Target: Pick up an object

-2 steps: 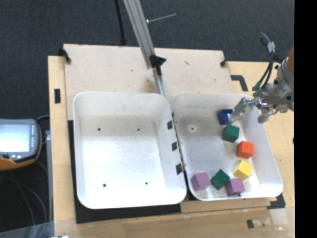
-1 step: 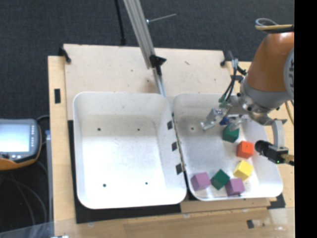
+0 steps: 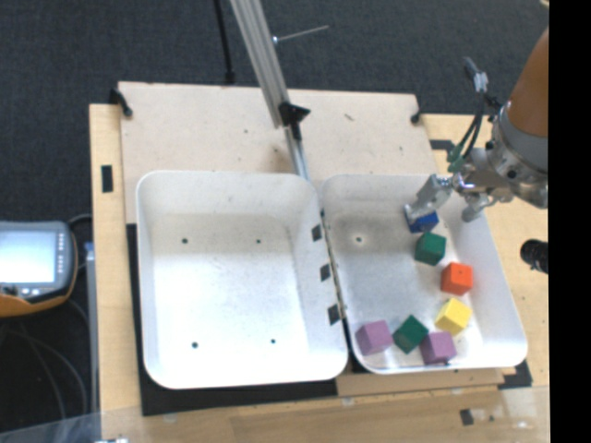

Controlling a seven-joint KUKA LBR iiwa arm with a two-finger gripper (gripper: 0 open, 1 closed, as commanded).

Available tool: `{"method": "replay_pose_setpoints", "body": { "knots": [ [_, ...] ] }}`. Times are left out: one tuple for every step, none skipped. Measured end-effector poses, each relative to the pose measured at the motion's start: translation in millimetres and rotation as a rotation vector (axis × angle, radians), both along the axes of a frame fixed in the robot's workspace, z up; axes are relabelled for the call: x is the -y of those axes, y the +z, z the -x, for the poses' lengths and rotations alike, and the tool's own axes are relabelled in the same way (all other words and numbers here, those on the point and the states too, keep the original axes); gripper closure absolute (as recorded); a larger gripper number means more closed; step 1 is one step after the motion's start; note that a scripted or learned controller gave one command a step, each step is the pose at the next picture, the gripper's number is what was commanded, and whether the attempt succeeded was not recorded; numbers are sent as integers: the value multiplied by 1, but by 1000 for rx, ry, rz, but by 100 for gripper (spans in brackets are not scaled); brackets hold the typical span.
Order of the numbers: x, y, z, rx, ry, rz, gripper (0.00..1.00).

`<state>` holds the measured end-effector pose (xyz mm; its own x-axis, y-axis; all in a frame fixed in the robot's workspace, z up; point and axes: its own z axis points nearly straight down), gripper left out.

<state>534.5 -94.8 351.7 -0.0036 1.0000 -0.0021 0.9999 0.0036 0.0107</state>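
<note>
The left bin (image 3: 231, 275) sits on the worktop (image 3: 212, 127). In the right bin (image 3: 369, 275), purple (image 3: 373, 336), green (image 3: 429, 248), orange (image 3: 456, 278) and yellow (image 3: 452, 316) blocks lie lower right. Upper right, the pincer (image 3: 451, 201) is open, above a blue block (image 3: 423, 219).

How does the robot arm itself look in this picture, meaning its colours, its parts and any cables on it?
The arm enters from the right, with a broad orange band above a grey wrist ring. Below it sits a silvery metal gripper made of angular, bracket-like parts. Thin green and dark cables run down along the wrist to the gripper.
</note>
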Motion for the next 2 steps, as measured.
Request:
{"method": "replay_pose_setpoints", "body": {
  "knots": [
    [0, -5, 0, -9, 2, 0, 0],
    [33, -14, 6, -11, -7, 0, 0]
  ]
}}
